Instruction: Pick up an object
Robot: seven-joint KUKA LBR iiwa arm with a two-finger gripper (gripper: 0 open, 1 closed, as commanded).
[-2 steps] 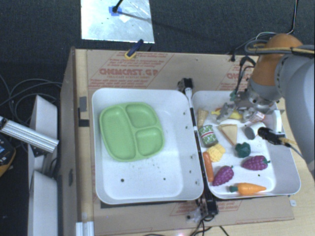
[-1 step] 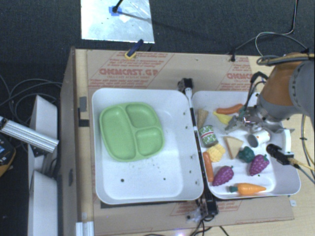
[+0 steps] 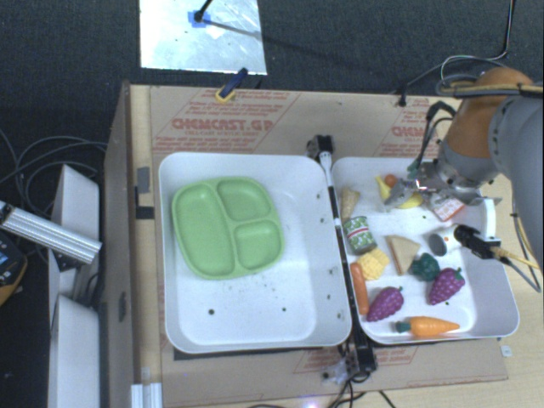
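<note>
Here, your grey arm [image 3: 501, 134] reaches over the right white bin [image 3: 493, 308], its tool [image 3: 414, 185] low over a small yellow plastic toy [image 3: 399, 192] near the bin's far edge. Centre squarely before lifting. Whether the tool is apart or together, you cannot tell.

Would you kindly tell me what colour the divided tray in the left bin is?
Pale green; the divided tray shows best in the camera view.
</note>
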